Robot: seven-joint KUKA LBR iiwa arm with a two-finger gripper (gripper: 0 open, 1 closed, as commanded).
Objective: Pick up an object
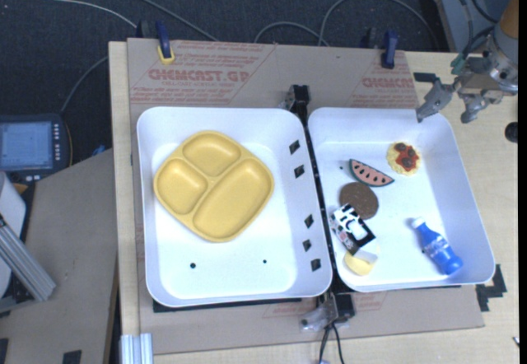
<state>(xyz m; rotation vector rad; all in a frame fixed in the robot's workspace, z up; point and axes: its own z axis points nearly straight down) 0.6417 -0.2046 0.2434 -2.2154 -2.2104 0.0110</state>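
from where i stand, two shallow white bins sit side by side on the bench, and the grey arm reaches in from the right. its hand (451, 105) hangs above the far right corner of the right bin (473, 189), its two fingers spread apart and nothing between them. the things it could pick lie in that bin: a small round pizza toy (404, 157) nearest the hand, a watermelon slice toy (370, 173) just beside it, a brown round cookie (359, 199), a black-and-white packet (352, 226) touching the cookie's near side, a pale yellow wedge (360, 262) beside the packet, and a blue bottle (435, 247) lying on its side, well apart from the rest. the left bin (152, 214) holds a yellow divided plate (213, 184). i judge nothing is picked yet; to do this step well, the hand should come down straight over one item that lies alone, such as the bottle, fingers across its narrow width, away from the bin wall. red print on the board (222, 66) under the bins reads roughly "chemcast gp"; the packet's markings are too small to read.
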